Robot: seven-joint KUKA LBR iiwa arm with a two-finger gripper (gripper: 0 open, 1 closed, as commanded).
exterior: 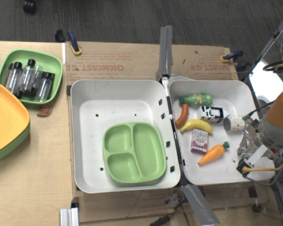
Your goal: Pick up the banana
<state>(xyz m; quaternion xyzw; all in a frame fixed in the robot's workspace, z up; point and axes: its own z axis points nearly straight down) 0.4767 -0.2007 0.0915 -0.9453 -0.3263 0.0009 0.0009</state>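
Camera view: we have not yet picked up the banana [196, 125]; our gripper [249, 155] sits well right of it, and we cannot tell how open it is.

Orange plates [7, 121] cut by left edge.

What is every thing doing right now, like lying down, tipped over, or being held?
Yellow banana: lying in the right white bin, not held.
Gripper: over that bin's right edge, apart from the banana.
Green plastic bottle: lying on its side.
Small white cup: tipped on its side.
Orange toy carrot: lying flat.
Red sausage: lying flat.
Pink box: lying flat.
Green divided plate: flat in the left white bin, nothing on it.
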